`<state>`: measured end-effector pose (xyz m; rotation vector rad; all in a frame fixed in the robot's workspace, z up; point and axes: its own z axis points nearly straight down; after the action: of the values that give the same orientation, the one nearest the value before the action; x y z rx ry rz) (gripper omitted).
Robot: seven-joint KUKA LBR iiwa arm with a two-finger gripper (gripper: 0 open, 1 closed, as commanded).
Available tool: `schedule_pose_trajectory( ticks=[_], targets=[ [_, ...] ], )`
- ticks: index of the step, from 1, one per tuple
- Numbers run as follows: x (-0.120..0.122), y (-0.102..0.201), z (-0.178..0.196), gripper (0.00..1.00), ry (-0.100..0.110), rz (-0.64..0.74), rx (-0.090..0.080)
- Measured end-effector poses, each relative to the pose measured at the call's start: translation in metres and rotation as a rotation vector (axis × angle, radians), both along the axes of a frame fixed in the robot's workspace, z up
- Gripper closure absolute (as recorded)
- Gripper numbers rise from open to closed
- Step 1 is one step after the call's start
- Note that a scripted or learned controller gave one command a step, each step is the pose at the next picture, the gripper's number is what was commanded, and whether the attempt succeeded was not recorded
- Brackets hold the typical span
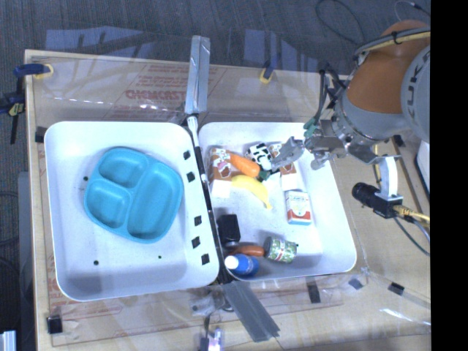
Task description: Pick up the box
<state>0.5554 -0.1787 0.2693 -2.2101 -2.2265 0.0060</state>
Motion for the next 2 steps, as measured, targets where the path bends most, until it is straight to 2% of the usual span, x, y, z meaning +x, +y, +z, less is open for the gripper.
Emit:
schedule_pose_trajectory(
  ticks=[1,2],
  targets=[
    [-0.044,-0.032,-0.095,0.0,0.001,-0.194,0.0],
    [-0.025,-0.023,-0.179,0.0,-0.001,-0.244,-0.001]
  ],
)
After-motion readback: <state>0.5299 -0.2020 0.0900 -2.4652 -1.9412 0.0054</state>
